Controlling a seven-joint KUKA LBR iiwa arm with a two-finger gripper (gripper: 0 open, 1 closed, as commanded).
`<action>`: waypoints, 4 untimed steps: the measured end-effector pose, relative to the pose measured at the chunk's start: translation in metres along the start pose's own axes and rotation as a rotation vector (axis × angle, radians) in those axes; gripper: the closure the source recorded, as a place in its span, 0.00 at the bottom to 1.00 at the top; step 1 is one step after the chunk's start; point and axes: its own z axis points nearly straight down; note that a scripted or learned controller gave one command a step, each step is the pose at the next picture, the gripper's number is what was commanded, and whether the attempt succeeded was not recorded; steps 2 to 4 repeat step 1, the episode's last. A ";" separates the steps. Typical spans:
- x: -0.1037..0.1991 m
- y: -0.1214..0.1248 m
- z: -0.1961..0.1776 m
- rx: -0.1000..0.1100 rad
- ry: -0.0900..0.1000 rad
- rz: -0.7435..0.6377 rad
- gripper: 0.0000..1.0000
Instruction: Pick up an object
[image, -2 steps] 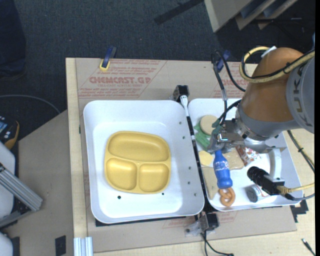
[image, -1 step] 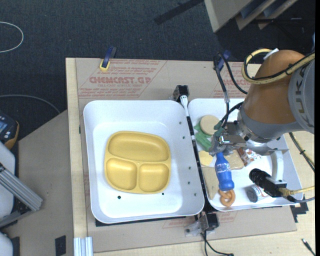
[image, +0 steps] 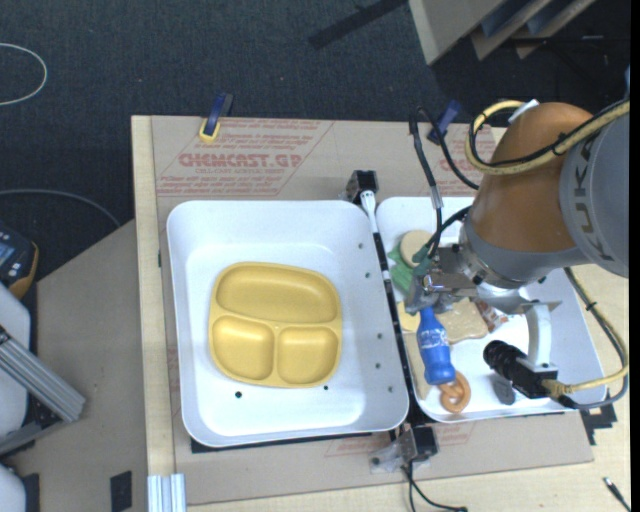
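In the right bin (image: 590, 395), a blue bottle (image: 434, 347) lies just beyond a brown ring (image: 455, 393), and the gripper (image: 432, 283) hovers at its far end, apparently mid-reach, its grip state untellable; next comes descending and closing.

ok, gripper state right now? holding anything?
Gripper: low in the right white bin, above the blue plastic bottle. Whether it grips anything cannot be told from this view.

Red "CHEMCAST GP" print on the brown board (image: 250, 150)
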 end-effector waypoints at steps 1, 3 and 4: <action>-0.018 -0.005 0.010 0.002 0.000 0.004 1.00; -0.018 -0.005 0.010 0.002 0.000 0.004 1.00; -0.018 -0.005 0.010 0.002 0.000 0.004 1.00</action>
